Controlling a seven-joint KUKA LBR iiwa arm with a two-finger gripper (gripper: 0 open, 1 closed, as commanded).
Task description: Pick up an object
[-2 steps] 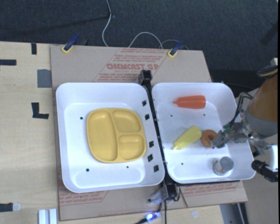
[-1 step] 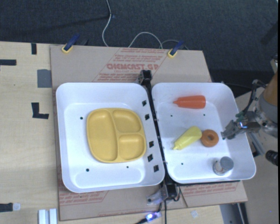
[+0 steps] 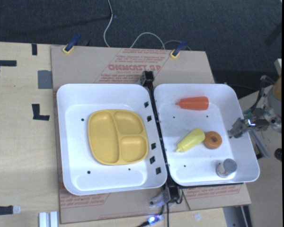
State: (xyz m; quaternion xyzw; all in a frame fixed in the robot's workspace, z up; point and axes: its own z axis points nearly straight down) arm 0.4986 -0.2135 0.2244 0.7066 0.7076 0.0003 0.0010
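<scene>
Yellow plate (image 3: 117,137) in left bin (image 3: 66,126); four items in right bin (image 3: 229,96).

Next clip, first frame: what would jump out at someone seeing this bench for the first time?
The big yellow divided plate lying in the left bin draws the eye first. Next come the right bin's small things: an orange carrot at the back, a yellow bottle touching a brown donut mid-bin, and a grey cup at the front. The pincer hangs at that bin's right rim.
</scene>
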